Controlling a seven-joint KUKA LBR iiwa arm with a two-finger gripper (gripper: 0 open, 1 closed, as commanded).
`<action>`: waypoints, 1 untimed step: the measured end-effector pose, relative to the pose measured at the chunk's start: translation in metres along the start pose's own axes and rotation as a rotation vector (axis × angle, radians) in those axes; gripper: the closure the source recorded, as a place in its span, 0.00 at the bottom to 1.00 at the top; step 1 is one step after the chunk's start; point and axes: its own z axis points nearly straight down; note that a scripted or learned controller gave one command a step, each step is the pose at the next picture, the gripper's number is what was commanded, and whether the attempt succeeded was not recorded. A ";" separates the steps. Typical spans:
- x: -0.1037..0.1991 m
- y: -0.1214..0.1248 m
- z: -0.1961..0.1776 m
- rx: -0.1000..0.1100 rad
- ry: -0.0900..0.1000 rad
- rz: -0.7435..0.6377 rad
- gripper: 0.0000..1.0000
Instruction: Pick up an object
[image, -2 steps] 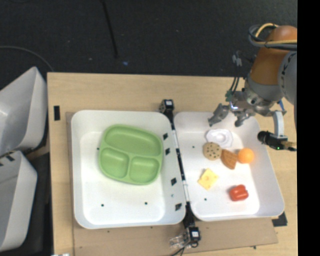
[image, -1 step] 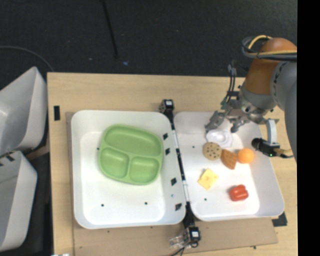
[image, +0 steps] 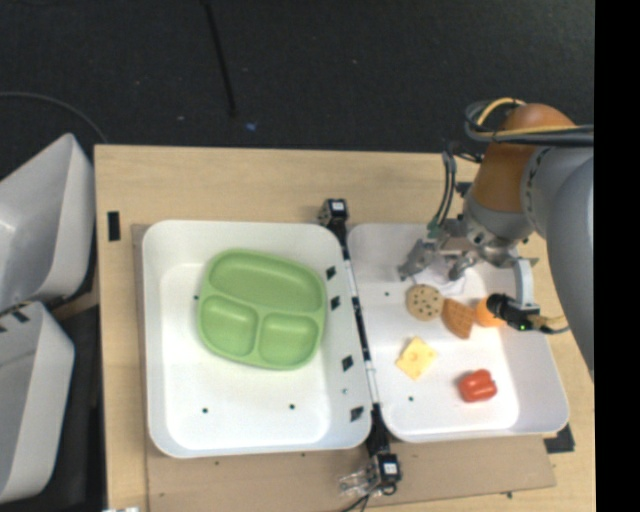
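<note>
Gripper (image: 437, 262) hangs over the right bin (image: 540, 400) at about 12 o'clock, fingers spread apart w/ nothing between them. Cookie (image: 424, 301) sits just below it (bread wedge (image: 459, 319) at its 4 o'clock), cheese (image: 416, 358) and red pepper (image: 477, 385) lower; green tray (image: 262, 309) fills the left bin (image: 170, 400).

Cookie (image: 423, 301), cheese (image: 416, 358), red pepper (image: 477, 385), rt bin (image: 530, 405)

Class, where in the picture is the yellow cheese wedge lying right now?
The yellow cheese wedge lies in the right bin, below the round cookie and left of the red pepper.
</note>
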 end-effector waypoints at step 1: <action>-0.001 0.002 -0.015 -0.007 -0.002 0.001 1.00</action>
